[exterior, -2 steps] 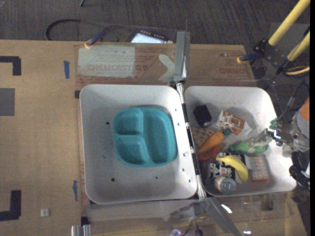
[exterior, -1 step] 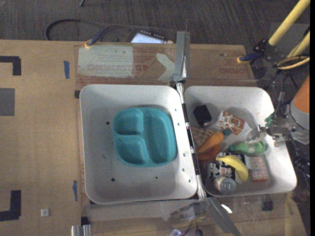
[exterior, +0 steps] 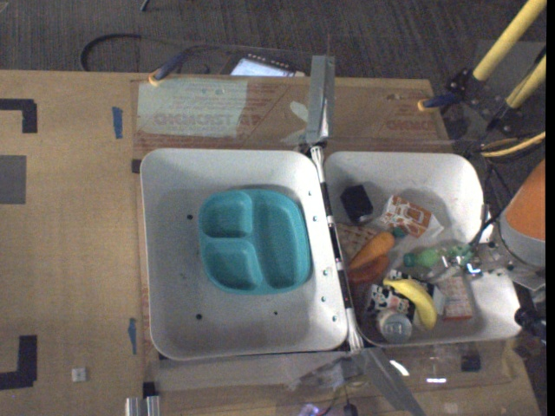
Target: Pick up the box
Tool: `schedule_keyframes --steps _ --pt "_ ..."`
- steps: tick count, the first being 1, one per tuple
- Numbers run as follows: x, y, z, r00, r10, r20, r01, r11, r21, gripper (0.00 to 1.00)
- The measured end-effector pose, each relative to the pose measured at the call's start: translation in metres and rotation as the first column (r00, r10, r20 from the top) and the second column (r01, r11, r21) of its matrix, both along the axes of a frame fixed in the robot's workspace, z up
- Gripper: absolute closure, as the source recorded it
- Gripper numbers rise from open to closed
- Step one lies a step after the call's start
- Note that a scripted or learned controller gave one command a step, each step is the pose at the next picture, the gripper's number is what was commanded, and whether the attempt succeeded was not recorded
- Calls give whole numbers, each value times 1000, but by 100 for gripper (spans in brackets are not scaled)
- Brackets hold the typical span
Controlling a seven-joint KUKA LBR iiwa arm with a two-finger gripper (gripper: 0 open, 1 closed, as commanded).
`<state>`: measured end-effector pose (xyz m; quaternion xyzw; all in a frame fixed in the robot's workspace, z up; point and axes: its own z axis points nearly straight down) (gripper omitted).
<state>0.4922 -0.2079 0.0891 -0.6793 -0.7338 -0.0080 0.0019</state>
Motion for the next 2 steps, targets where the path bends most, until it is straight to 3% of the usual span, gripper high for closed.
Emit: schedule_keyframes --steps 1,2 --pt "-2 -5 8 1000 -8 1 8 1000 -10 100" --pt "5 31 137 950 -312 -7 312 950 -15 100"
